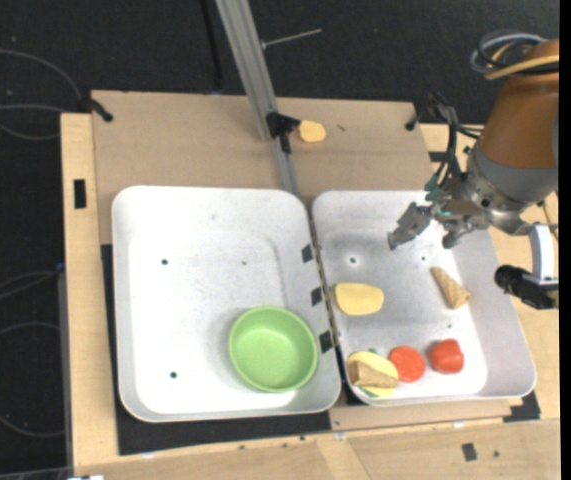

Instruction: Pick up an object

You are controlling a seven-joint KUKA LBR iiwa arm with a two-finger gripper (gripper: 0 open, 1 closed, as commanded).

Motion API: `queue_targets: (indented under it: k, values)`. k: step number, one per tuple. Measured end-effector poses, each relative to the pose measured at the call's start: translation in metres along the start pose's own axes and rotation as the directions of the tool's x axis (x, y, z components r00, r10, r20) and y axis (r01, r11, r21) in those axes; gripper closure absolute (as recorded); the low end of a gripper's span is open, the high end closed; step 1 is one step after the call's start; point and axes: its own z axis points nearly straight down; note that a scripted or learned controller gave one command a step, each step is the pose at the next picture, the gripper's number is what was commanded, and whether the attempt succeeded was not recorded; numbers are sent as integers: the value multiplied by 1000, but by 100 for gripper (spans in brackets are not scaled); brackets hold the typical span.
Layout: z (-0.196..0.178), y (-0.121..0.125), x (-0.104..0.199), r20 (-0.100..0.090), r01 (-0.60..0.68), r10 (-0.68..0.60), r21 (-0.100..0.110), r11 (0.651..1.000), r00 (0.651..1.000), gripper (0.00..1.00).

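Bins side by side on tabletop (195, 138). Left bin (165, 228) carries a green bowl (273, 348) near its front right corner, rest of that floor bare. Small yellow piece (312, 132) sits on tabletop behind the bins, near back edge, beside the slanted metal pole (250, 58).

Right bin (365, 228): pale yellow block (359, 298) near its left edge, mid depth. Front edge has a row: yellow and tan item (373, 371) at front left corner, round red piece (406, 362) just beside it, second red piece (447, 356) next, close but seemingly apart. Tan wedge (451, 288) lies toward right edge, tilted.

End effector (430, 228) hangs over back half of right bin, fingers spread apart, nothing between them. Arm (520, 128) comes in from right edge.

Step, by my read: approach, no grasp yet. Nearest candidates look like tan wedge and pale yellow block; can't tell which is targeted. Next move likely needs shifting toward front of bin over one item, lining fingers across its narrow side, descending, then closing. Red pieces crowded together, so riskier pick.
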Motion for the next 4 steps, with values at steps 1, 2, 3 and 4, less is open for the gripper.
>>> queue_targets:
  k: [1, 2, 3, 4]
  values:
    - [0, 0, 0, 0, -1, 1, 0, 1000, 1000, 0]
    - [63, -1, 0, 3, -5, 5, 7, 1000, 1000, 0]
    - [106, -2, -4, 3, -6, 6, 6, 1000, 1000, 0]
    - [148, -2, -6, 4, -8, 8, 0, 1000, 1000, 0]
